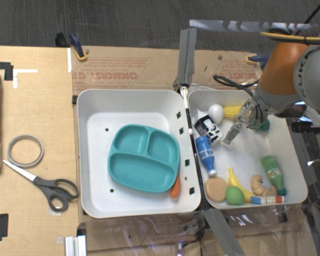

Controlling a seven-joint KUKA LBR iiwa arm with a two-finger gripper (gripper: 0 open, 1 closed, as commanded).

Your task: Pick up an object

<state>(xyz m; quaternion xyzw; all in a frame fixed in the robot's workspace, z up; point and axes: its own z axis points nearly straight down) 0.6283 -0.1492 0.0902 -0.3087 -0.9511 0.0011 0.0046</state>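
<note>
Pincer [239, 126] lowered into the right bin [296, 159], near its upper middle, fingers spread and grasping nothing. Just left of it lie a black-and-white toy [209, 128] and a white ball [216, 111]; a yellow corn cob [232, 111] lies above. A blue bottle [205, 153] rests along the bin's left wall. A green bottle [273, 174], banana [236, 179] and green ball [234, 196] occupy the lower part. The left bin [90, 143] holds a teal divided plate [144, 158] and, at the plate's lower right edge, a carrot [175, 188].

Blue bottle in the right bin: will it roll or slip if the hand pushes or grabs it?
The blue bottle lies on its side, so a sideways push would probably roll it. Its rounded, smooth-looking body may slip from a loose pinch. It looks like a small toy, likely light.
</note>
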